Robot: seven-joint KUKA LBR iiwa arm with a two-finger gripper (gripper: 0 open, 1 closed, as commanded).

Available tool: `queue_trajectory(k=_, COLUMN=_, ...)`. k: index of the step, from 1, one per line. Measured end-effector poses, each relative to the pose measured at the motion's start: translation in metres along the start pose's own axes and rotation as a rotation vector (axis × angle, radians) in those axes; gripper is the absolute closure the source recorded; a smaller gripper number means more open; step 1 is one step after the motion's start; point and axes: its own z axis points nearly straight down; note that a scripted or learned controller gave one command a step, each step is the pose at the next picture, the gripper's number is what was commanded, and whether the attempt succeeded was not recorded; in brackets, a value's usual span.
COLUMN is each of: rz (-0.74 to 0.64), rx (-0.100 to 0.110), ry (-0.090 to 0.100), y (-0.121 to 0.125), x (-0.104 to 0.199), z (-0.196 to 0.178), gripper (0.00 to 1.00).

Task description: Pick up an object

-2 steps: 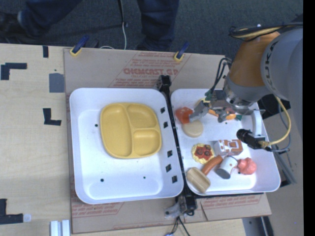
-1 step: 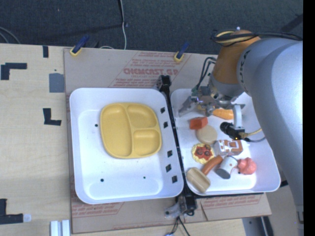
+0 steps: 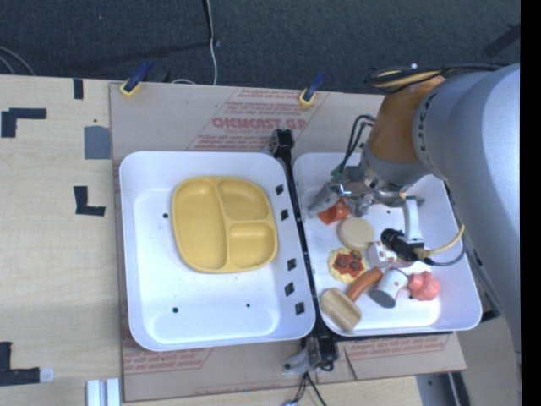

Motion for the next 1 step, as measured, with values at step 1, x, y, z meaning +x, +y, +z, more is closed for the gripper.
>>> queue_trajectory(k=1, rz=-0.001, rx=-0.001, ry=0.001, y=0.0011, x=0.0005, z=-0.0098, gripper=1.00)
